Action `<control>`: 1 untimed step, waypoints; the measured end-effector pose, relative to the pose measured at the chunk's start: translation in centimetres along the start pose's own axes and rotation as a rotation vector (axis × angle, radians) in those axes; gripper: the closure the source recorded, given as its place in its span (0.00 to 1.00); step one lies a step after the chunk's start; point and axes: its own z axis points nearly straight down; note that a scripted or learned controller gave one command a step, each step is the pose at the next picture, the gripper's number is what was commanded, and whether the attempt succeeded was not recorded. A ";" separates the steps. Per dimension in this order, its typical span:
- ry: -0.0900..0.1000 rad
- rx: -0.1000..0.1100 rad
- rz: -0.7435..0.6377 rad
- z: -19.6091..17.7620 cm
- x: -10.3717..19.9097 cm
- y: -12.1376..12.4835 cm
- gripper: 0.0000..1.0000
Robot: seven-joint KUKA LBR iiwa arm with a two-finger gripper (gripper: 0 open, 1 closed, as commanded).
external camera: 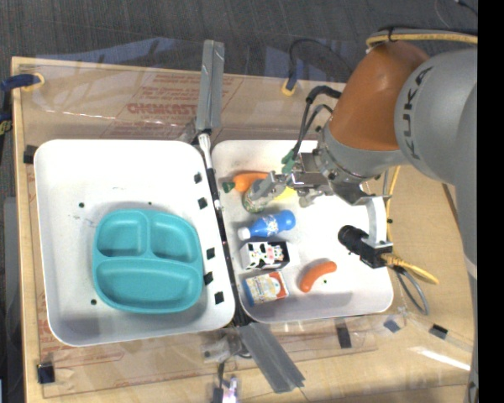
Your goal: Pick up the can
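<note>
The can (260,193) lies tilted in the upper left of the right bin (378,296), just beside a carrot (249,180) and above a blue bottle (269,223). The jaws (279,185) sit right at it; whether they are spread or pinching, I cannot tell. This looks like the grasping step; next comes a firm close, then a lift.

The arm (437,99) carries "KUKA" in dark letters on its grey shell, and faint reddish print on the bench (164,107) is too blurred to read.
</note>
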 end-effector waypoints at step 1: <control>-0.001 -0.001 -0.029 14.6 -4.0 3.9 0.00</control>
